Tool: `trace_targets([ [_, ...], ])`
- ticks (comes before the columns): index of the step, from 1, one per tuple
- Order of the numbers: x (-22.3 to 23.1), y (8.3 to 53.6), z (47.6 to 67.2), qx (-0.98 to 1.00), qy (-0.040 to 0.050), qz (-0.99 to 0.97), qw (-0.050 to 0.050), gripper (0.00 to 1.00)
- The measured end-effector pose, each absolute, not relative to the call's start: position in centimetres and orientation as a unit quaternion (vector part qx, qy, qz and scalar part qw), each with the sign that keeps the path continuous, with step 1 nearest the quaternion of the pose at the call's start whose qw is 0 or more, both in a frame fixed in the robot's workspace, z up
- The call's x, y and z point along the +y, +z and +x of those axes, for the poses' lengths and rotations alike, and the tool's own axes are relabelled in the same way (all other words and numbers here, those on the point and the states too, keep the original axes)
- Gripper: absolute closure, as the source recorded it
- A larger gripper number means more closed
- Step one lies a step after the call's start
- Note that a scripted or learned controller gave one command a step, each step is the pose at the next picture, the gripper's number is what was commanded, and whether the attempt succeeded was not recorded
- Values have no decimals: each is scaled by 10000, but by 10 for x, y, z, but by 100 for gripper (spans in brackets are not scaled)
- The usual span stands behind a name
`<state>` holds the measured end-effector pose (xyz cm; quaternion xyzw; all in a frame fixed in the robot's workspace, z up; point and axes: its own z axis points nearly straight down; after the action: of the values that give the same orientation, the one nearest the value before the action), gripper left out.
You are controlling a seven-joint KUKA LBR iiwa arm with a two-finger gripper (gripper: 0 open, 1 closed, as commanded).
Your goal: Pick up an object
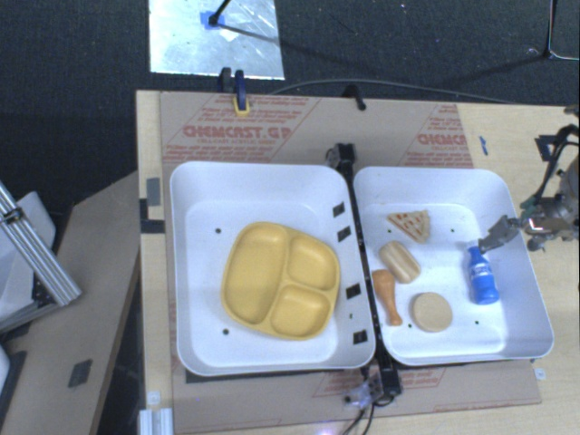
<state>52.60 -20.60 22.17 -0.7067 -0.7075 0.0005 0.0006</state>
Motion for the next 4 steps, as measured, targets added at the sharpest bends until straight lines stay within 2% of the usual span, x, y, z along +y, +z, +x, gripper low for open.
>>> trace_targets([
  [2, -195, 121, 541, -7086, 1, -7056, 9, 0],
  [3, -196, 135, 542, -7080, -8, -7062, -20, 100],
  [4, -188, 196, 545, -7088, -15, -7054, -29, 100],
])
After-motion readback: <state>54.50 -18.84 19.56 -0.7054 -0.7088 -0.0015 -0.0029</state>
